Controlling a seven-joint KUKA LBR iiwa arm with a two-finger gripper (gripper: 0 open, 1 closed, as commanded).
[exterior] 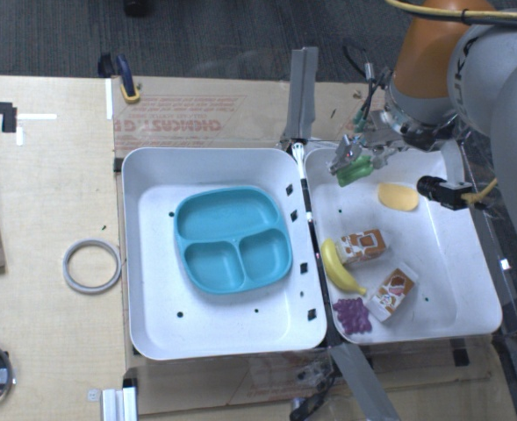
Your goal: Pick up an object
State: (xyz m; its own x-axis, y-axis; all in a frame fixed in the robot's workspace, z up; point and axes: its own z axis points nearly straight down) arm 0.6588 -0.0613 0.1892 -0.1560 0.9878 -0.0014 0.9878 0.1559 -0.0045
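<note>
My gripper (353,159) hangs over the far left corner of the right bin (442,318), shut on a small green object (358,173) that sticks out below its fingertips. Loose on the right bin's floor are a yellow rounded piece (398,197), a banana (338,267), a small brown-and-white carton (363,246), a second carton (391,292) and a purple grape bunch (354,315). The arm's orange band (435,33) rises at the upper right.
The left bin (153,314) holds a blue divided plate (233,239). A grey divider post (302,95) stands behind the wall between the bins. A grey tape ring (91,265) lies on the bench at left. A black fixture (442,190) juts over the right bin's far side.
</note>
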